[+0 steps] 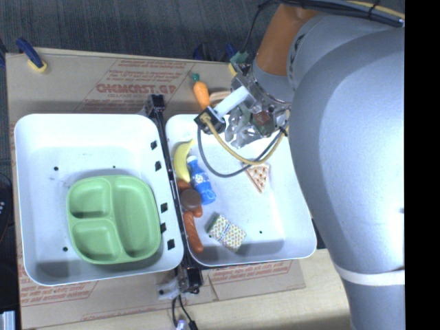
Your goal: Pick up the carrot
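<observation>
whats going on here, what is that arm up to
A grey KUKA arm reaches in from the right, its gripper hovering over the back of the right bin. The carrot it is meant to pick up lies at the top edge of that bin, just left of the gripper, and it is not held. A banana, a blue item, a waffle-patterned wedge and other toy foods lie in the same bin. The left bin holds a green divided plate.

- Desk (pixel 82 81): brown cardboard sheet with red print covers the top.
- Floor (pixel 103 12): dark grey carpet beyond the far edge.
- Blue clamp (pixel 31 55) at far left corner.
</observation>
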Controlling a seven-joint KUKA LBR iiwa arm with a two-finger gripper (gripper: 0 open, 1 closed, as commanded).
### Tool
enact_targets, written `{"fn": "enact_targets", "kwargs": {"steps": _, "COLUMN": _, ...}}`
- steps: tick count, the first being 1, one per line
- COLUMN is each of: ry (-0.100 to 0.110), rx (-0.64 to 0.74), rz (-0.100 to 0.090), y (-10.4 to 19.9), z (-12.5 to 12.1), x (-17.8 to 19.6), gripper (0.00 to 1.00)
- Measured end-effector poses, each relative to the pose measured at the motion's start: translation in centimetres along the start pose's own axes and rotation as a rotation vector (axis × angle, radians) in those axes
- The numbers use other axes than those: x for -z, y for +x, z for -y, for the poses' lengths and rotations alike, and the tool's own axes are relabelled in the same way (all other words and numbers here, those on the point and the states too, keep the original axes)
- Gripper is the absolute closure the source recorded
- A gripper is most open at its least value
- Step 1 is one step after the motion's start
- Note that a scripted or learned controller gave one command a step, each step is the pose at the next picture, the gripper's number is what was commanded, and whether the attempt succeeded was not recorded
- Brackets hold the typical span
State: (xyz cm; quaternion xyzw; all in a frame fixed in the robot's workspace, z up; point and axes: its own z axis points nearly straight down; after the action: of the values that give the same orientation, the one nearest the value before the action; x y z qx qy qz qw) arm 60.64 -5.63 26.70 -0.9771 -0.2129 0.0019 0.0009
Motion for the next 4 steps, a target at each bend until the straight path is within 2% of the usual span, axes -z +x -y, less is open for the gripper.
{"fn": "enact_targets", "kwargs": {"steps": 1, "ry": 0.002, "rx": 0.135, "rz": 0.004, "y": 4.6, "z": 6.4, "x": -7.7, "gripper": 1.00}}
{"fn": "enact_targets", "kwargs": {"steps": 2, "ry": 0.002, "rx": 0.134, "rz": 0.003, "y": 4.7, "z": 6.4, "x": -7.6, "gripper": 0.00}}
{"fn": "enact_targets", "kwargs": {"steps": 3, "ry": -0.001, "rx": -0.224, "rz": 0.000, "y": 6.9, "z": 7.5, "x": -7.6, "gripper": 0.00}}
{"fn": "enact_targets", "kwargs": {"steps": 4, "ry": 0.001, "rx": -0.222, "rz": 0.002, "y": 4.1, "z": 15.5, "x": -10.4, "gripper": 0.00}}
